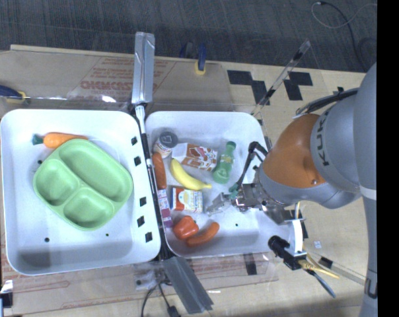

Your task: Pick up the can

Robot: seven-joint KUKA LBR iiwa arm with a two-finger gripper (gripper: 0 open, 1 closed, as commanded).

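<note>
The can [165, 141] stands upright in the far left corner of the right bin [242, 125], its grey round top facing up. My gripper [217, 204] hangs low over the near middle of that bin, beside a small juice box [187, 200]. It is well apart from the can, to its right and nearer the front. Nothing shows held in it. The orange band and grey arm [298, 167] reach in over the bin's right wall.
Around the can in the right bin lie a sausage [160, 170], a banana [186, 176], a carton [199, 156], a green bottle [224, 164], a red pepper [184, 227] and a carrot [205, 233]. The left bin [28, 243] holds a green divided plate [84, 182] and a carrot [59, 139].
</note>
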